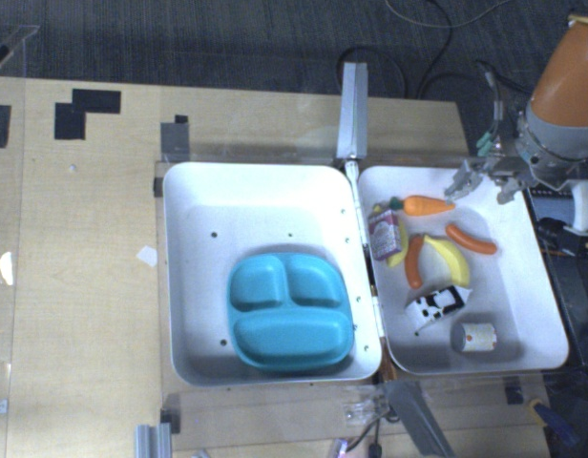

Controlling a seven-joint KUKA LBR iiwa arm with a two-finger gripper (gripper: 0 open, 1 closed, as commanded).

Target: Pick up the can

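The can (476, 337) is a small grey cylinder with a red mark, lying on its side near the front of the right bin (547, 299). My gripper (485, 187) hangs over the back right corner of that bin, well behind the can. Its two fingers (463, 181) stand apart, so it is open with nothing between them. An orange band and the grey wrist rise above it at the right edge of the view.
An orange carrot (428, 205), a purple pouch (385, 234), a yellow banana (450, 261), a red sausage (472, 240) and a black-and-white toy (437, 302) lie between gripper and can. The left bin (194, 218) holds a blue divided plate (289, 310).
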